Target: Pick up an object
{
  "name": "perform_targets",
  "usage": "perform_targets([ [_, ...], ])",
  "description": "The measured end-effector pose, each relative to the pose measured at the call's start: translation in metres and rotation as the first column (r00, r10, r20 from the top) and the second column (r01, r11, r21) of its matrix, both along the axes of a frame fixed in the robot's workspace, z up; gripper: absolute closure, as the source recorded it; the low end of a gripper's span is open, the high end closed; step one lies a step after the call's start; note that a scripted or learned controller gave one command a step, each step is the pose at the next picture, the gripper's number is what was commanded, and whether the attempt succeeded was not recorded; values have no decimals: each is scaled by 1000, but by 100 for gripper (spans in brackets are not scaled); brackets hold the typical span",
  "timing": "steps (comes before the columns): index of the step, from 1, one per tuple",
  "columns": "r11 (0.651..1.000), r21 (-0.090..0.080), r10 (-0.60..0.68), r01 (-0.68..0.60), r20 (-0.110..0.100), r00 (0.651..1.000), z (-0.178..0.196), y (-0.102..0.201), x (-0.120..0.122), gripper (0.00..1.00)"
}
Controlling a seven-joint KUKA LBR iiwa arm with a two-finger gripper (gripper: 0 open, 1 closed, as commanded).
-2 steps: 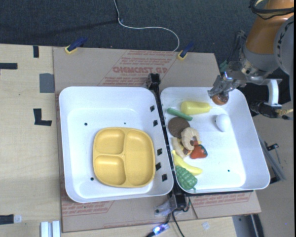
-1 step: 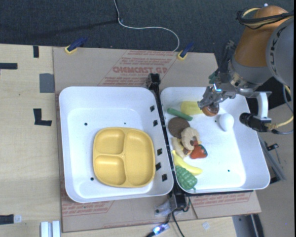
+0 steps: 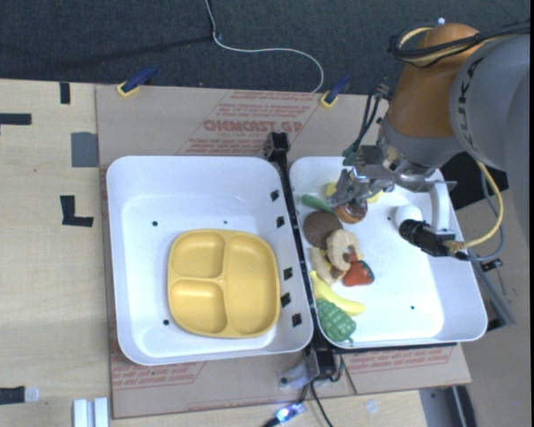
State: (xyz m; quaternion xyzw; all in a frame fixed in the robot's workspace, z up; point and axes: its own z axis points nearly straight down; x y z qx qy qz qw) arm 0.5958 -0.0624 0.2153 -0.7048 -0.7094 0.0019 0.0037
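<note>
a: what is seen in the bins?
b: a smooth yellow three-part plate [image 3: 223, 283] lies in the left bin [image 3: 129, 185]; toy foods [image 3: 338, 265] are heaped at the right bin [image 3: 445, 314]'s left wall, on brown cardboard [image 3: 240, 123].
a: and the pincer?
b: the gripper [image 3: 353, 198] is lowered over an orange-brown piece [image 3: 350, 212]; its opening cannot be told.

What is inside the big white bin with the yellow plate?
Inside the left bin lies just one thing: a yellow plate with three sections, flat on the bin's floor. Its sections look bare. Whatever is beneath the plate is covered, so I cannot tell.
</note>
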Motion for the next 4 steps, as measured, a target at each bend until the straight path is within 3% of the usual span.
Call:
perform_targets([
  [2, 1000, -1, 1, -1, 0, 1000, 15, 98, -54, 100],
  [3, 1000, -2, -1, 1, -2, 1000, -4, 141, -78, 100],
  [4, 1000, -3, -5, 5, 3, 1000, 18, 135, -79, 100],
])
